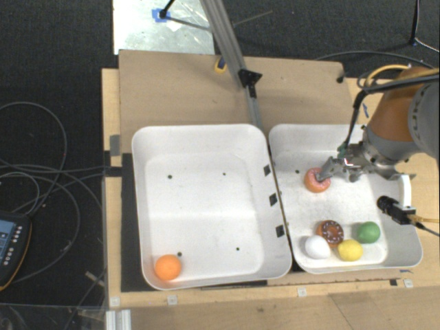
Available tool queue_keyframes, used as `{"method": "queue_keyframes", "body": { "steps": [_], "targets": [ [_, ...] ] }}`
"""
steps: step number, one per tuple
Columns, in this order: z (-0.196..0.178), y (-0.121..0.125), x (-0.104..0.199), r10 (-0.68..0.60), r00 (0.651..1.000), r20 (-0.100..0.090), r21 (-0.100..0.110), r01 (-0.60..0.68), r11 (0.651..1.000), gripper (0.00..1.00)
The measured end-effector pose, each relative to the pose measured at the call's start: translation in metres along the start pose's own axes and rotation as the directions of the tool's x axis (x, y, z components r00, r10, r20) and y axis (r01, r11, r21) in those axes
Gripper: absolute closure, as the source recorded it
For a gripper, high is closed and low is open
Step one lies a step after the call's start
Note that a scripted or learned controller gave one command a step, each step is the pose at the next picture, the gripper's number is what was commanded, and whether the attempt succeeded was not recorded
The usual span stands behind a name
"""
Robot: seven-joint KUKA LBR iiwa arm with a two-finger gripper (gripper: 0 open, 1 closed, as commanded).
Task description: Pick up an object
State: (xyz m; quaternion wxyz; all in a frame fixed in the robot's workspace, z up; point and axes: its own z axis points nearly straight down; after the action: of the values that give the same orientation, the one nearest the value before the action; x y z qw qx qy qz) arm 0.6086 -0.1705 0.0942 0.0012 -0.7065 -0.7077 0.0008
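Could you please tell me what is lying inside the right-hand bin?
Inside the right bin: a pink doughnut at the tool, a chocolate doughnut, white, yellow and green balls. The arm hides part of its floor.

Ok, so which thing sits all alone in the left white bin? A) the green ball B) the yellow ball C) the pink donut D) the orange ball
D: the round orange ball lies by itself in the near left corner of the left shallow white bin; the other toys sit in the right shallow white bin.
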Motion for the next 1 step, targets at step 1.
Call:
{"method": "queue_keyframes", "body": {
  "steps": [1],
  "targets": [
    [-0.0143, 0.0019, -0.0007, 0.000, 1.000, 0.001, -0.007, 0.000, 1.000, 1.00]
  ]
}}
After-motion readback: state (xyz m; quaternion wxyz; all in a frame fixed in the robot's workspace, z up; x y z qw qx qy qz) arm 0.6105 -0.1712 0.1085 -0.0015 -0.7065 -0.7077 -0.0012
